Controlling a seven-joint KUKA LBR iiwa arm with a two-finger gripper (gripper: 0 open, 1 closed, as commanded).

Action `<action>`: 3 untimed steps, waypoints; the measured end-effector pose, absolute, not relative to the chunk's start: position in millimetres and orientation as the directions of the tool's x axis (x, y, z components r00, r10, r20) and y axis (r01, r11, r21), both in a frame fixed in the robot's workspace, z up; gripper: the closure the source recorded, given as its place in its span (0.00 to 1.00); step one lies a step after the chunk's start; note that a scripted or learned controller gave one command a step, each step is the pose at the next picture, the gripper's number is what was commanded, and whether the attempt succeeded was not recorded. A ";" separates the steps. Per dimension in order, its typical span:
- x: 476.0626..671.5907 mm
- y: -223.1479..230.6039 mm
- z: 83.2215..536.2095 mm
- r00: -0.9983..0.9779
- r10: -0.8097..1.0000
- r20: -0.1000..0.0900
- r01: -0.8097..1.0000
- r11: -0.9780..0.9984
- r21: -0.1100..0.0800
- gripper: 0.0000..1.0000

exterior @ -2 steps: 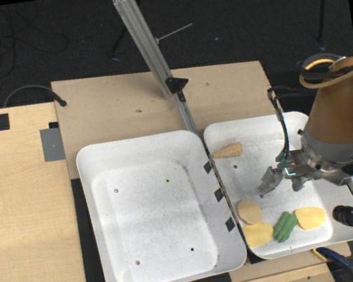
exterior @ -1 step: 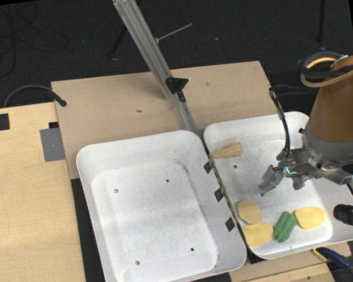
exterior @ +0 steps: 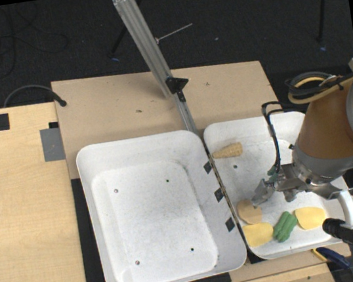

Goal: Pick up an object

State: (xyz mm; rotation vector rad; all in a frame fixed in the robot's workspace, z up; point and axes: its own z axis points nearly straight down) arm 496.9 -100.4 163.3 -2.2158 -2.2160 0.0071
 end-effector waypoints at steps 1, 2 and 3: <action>492.6 -104.8 118.1 0.001 1.000 0.002 1.000 -0.001 -0.009 0.00; 494.6 -103.9 93.7 0.000 1.000 0.003 1.000 0.000 0.002 0.00; 494.5 -105.7 104.3 0.007 1.000 0.003 1.000 -0.007 0.002 1.00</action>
